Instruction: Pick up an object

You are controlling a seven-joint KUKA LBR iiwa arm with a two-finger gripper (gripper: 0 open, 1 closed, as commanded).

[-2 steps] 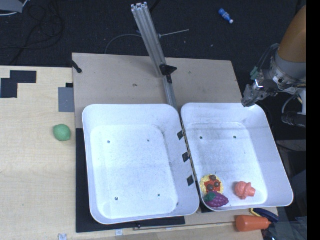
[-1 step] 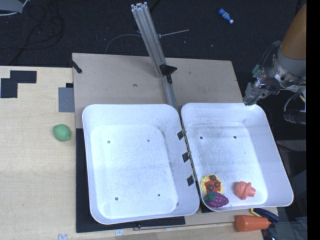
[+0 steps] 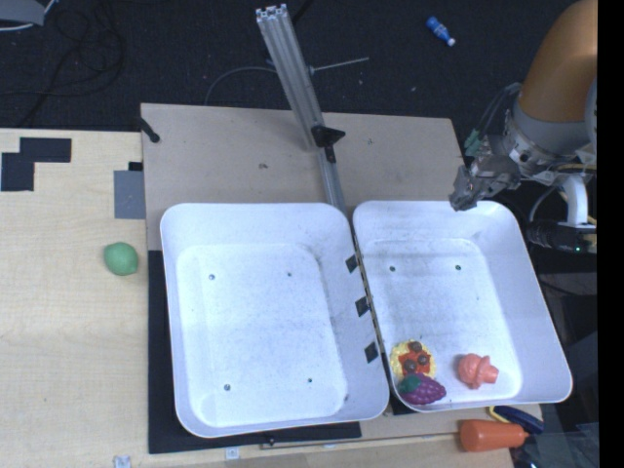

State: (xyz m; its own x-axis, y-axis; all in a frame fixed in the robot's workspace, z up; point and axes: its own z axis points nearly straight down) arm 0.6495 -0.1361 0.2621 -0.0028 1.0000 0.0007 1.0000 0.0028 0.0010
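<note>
My gripper (image 3: 468, 191) hangs over the far rim of the right bin (image 3: 526, 261), near its back right corner, with nothing visibly held. In the near end of that bin lie a yellow toy with red and dark spots (image 3: 412, 358), a purple grape-like piece (image 3: 422, 390) touching it, and a pink-orange toy (image 3: 476, 370) a little to the right. All three lie well below the gripper in the camera view.
The left bin (image 3: 175, 261) sits beside the right one. A green ball (image 3: 121, 258) rests on the wooden bench left of the bins. An orange object (image 3: 492, 434) lies outside the right bin's near edge. A metal rail (image 3: 297, 76) slants in from the back.
</note>
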